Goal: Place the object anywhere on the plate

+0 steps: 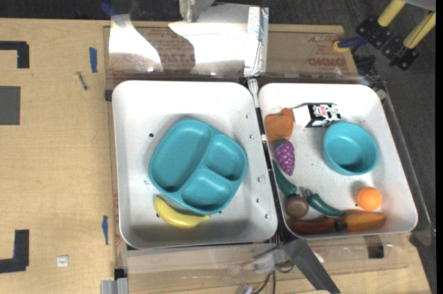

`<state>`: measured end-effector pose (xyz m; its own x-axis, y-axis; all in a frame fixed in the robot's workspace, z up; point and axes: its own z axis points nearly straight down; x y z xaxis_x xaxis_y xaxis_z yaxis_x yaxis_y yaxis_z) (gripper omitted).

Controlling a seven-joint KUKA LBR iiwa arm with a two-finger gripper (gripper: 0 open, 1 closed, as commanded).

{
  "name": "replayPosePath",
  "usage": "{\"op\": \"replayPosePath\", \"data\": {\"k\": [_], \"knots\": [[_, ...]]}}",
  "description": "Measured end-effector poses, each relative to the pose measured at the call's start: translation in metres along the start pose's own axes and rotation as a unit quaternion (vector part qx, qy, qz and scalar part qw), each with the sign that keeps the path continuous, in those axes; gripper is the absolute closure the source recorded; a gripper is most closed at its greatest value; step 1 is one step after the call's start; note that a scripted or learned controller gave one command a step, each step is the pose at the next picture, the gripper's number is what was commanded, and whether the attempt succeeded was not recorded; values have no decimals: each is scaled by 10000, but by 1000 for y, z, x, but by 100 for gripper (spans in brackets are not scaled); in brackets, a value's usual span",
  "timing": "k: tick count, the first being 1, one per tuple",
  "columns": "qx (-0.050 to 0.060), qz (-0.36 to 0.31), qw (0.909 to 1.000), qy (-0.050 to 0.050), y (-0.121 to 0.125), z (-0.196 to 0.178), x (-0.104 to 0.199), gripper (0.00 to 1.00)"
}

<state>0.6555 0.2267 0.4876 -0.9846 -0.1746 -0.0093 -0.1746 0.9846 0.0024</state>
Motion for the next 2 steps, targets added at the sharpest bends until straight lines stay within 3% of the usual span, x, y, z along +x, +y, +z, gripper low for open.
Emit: {"op": "replayPosePath", "data": {"k": [1,2], "knots": [[9,1703,9854,11,-46,0,-3,100],[4,-1036,9946,8,-68,-1,12,100]]}}
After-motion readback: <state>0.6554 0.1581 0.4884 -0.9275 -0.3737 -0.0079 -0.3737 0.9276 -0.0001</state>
